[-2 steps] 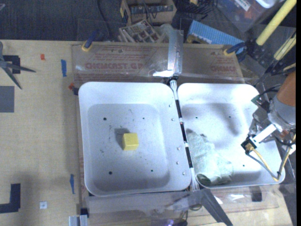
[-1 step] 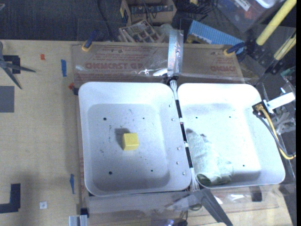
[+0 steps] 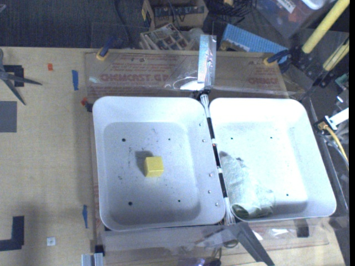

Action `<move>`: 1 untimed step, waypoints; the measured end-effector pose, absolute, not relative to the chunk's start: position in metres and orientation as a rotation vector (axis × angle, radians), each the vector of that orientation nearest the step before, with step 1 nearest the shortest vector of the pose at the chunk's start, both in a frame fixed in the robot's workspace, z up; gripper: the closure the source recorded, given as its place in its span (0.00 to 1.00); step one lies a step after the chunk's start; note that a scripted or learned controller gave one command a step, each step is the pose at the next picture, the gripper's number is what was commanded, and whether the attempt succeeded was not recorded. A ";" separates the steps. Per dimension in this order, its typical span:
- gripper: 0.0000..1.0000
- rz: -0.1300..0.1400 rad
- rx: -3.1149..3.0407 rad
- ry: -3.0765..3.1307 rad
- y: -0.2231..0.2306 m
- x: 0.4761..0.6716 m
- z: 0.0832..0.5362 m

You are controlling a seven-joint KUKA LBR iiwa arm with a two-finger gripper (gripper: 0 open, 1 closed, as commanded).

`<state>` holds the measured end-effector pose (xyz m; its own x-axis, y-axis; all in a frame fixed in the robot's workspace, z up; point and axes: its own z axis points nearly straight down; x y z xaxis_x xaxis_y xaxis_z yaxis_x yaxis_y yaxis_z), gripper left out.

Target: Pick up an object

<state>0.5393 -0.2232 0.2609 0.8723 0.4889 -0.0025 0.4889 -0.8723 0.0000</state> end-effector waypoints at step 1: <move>1.00 -0.011 3.131 0.317 -0.177 0.529 0.122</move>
